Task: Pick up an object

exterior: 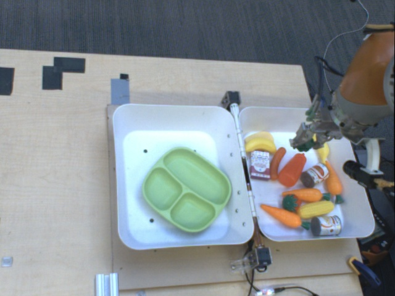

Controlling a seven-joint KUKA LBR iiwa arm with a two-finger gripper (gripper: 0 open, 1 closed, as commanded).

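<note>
Several toys crowd right bin; gripper hovering at twelve o'clock, pincer state perhaps unreadable. Approach step; next, descend onto red pepper.

A pale green divided plate in one white bin; in the other white bin, a yellow banana, red pepper, orange carrots, and a dark red-and-white packet

Left bin: green divided plate near centre.
Right bin: toy foods piled.
Gripper: hovering over far edge, above banana.
</note>
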